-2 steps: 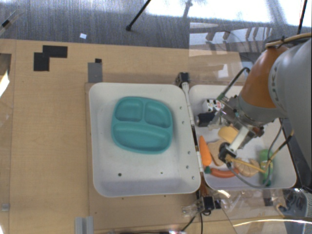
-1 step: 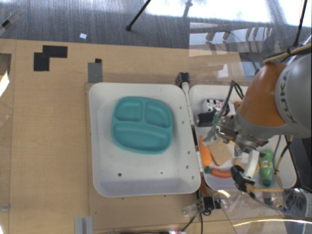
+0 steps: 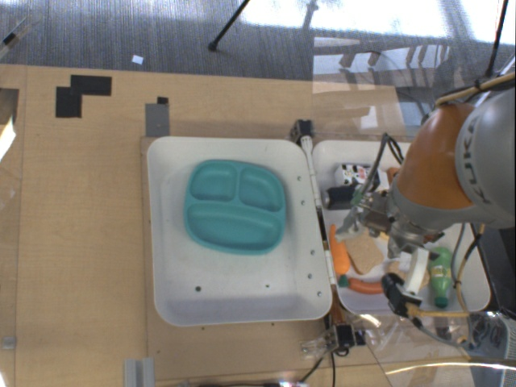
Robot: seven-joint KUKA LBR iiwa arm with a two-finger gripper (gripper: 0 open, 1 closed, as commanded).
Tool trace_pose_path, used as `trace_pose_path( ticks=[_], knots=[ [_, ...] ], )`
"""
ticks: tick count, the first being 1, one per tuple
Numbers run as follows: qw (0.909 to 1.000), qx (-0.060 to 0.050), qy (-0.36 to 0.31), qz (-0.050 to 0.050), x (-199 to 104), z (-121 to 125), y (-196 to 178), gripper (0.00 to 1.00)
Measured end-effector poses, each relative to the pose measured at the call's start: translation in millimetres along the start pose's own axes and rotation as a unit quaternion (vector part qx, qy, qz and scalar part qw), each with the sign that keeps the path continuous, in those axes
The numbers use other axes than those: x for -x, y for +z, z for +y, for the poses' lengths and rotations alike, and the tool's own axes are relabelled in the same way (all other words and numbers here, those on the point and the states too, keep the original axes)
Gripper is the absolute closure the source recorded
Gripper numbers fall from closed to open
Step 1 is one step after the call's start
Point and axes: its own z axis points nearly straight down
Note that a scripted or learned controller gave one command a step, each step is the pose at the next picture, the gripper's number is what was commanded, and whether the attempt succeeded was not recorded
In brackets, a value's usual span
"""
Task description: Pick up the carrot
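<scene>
reaching: we judge the approach step in hand; arm hangs over right bin.
carrot: lies at that bin's left wall.
grip state: we cannot tell.
next: descend onto carrot, avoiding neighbouring items.

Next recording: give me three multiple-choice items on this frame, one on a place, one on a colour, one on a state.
1. Where is the divided plate?
A. left bin
B. right bin
C. bare bench

2. What colour is the plate?
A. red
B. teal
C. yellow

3. How does the carrot stand?
A. lying in the right bin
B. lying on the plate
C. lying on the bench outside the bins

Answers: 1 A, it sits inside the left bin's walls; 2 B, it is teal; 3 A, it lies by the right bin's left wall.
</scene>
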Motion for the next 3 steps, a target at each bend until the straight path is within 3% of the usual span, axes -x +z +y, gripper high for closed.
trace_pose_path(
  ticks=[2, 3],
  knots=[
    [1.0, 0.0, 0.0, 0.0, 0.0, 0.0, 0.0, 0.0],
    [0.9967, -0.004, 0.082, -0.001, 63.1, 18.8, 57.3, 0.0]
  ],
)
